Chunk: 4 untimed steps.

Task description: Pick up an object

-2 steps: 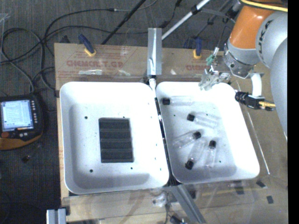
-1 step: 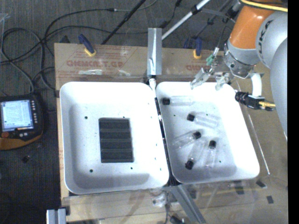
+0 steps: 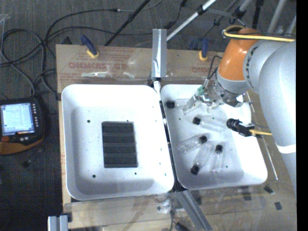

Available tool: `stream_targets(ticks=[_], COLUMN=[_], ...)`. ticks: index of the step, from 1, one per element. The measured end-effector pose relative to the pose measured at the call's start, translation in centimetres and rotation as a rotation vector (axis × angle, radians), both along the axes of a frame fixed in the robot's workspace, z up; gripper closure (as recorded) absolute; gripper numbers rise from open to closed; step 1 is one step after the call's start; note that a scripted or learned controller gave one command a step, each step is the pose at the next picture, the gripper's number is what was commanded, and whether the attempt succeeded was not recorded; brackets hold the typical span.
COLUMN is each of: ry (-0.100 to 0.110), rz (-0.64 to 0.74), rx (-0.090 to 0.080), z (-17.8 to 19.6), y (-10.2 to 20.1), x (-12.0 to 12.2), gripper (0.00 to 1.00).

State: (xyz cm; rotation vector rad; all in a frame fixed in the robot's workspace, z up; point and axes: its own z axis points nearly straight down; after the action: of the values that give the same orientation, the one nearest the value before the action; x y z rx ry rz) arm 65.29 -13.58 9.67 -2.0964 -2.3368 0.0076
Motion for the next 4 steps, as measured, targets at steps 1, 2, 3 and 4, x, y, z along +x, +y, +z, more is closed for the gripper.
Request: stream_targets(ticks=[1, 2, 3, 4], ry=[0.003, 0.003, -0.017, -0.012], rz=[0.001, 0.001, 0.065, 0.103], rx=[0.001, 0.001, -0.003, 0.001], z=[0.8, 0.8, -0.6, -0.8], y=[0.1, 0.1, 1.4, -0.6], x=[-0.1, -0.1, -4.9, 0.3], gripper=[1.00, 0.00, 0.00, 0.00])
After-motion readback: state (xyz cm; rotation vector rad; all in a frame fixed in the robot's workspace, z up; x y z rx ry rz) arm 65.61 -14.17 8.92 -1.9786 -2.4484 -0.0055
